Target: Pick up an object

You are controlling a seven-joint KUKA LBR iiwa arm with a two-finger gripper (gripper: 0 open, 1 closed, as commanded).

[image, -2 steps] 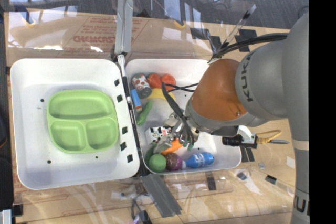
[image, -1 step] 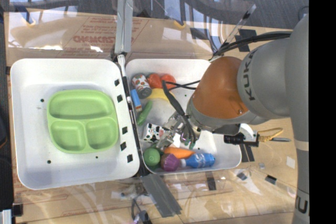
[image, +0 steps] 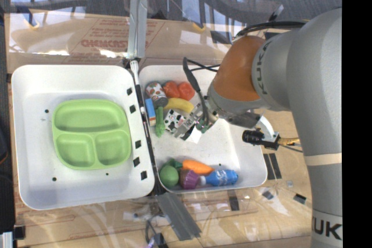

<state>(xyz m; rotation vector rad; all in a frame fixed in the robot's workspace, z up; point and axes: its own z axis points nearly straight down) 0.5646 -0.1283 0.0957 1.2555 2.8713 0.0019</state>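
From my station the arm (image: 290, 78) takes up the whole right side of the counter (image: 279, 194), its orange band bent low over the right bin (image: 247, 168). The left bin (image: 29, 125) carries a green divided plate (image: 91, 133) near its middle and nothing I need. In the right bin the toys sit in two clusters: along the far edge a red piece (image: 178, 90), a yellow banana (image: 179, 105), a small round patterned piece (image: 154, 90) and a blue-and-green piece (image: 152, 110) against the left wall; along the near edge a green ball (image: 169, 175), an orange carrot (image: 196, 167), a purple piece (image: 189, 180) and a blue bottle (image: 221, 177). The claw (image: 195, 124) is down near the bin's middle, right against a black-and-white spotted block (image: 174, 120), which I judge to be the target. I cannot tell how far the claw is open, or whether it has anything, because the wrist hides it. My worry is that the block sits tight beside the banana, so a fingertip could land on the wrong toy or shove the block towards the left wall and close on nothing.
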